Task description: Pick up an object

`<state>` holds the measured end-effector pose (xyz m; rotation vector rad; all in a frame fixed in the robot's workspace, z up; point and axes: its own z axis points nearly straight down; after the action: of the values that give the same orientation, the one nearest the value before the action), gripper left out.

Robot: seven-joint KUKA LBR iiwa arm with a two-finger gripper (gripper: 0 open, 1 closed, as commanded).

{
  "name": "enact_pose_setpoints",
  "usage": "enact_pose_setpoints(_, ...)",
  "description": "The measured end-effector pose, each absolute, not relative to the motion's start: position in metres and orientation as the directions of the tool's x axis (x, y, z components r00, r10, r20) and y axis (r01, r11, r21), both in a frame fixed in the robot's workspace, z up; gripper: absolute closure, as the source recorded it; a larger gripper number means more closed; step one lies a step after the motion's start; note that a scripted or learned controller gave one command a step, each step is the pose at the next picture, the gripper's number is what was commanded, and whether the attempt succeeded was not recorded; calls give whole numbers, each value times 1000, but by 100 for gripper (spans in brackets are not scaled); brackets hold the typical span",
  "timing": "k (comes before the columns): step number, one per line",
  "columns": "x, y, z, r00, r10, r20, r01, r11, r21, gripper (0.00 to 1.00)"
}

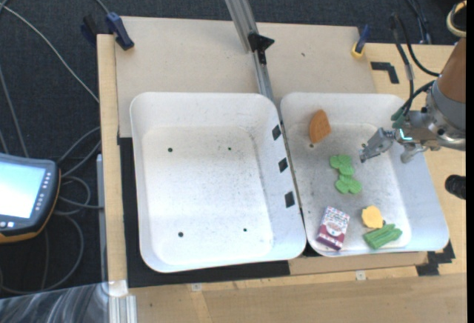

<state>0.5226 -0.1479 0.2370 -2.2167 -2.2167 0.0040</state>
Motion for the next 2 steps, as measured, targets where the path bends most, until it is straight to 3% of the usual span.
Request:
enact_pose_setpoints(1,524,-148,239,-1,1000,2,1000,1,-1,0)
enact_pose_setpoints(2,521,-154,195,1,1000,3,1000,-1,-7,0)
